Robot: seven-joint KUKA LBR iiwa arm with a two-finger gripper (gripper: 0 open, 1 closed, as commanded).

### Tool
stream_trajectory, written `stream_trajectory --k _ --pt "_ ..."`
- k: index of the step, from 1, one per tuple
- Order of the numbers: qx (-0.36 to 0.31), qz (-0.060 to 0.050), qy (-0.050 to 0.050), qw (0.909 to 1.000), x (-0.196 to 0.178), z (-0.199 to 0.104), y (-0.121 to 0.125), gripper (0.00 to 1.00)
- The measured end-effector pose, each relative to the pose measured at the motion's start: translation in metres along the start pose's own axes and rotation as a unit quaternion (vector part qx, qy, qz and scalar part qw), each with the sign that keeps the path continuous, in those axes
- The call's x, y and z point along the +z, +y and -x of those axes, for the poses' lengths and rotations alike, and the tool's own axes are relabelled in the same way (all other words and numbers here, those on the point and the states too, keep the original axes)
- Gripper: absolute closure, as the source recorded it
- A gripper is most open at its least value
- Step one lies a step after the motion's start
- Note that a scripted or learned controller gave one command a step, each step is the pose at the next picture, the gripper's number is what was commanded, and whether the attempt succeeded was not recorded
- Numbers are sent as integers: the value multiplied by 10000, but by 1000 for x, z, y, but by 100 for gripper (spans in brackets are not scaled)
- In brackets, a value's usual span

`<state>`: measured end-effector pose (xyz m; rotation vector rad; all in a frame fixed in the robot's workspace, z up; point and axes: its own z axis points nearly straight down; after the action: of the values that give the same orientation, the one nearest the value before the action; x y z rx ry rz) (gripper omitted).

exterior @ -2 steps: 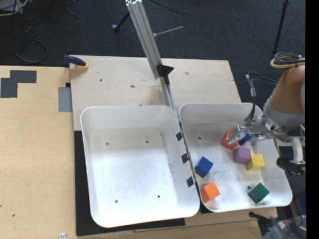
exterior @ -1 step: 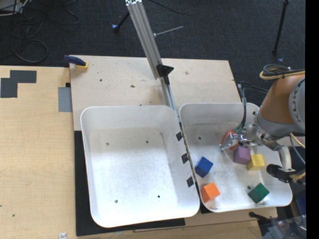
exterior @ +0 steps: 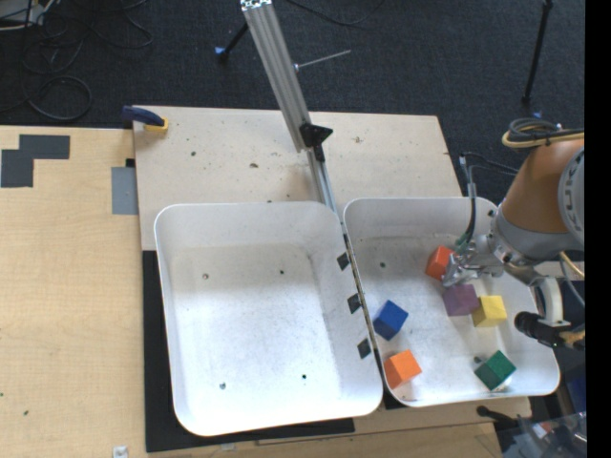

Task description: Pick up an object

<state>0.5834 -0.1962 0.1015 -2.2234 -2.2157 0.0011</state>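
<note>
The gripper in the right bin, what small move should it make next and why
Probably a short drop straight down, then close. The gripper sits low in the right bin, between the red-orange cube and the purple cube, and no block shows between its fingers, so nothing looks picked yet.

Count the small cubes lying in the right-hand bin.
6: orange-red cube by the gripper, purple cube, yellow cube, blue cube, orange cube, green cube. The arm may hide more.
</note>
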Motion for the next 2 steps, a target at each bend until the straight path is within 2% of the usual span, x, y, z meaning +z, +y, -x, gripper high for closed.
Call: stream_trajectory --k 2 --pt "-22 27 -10 10000 -89 3 5 100"
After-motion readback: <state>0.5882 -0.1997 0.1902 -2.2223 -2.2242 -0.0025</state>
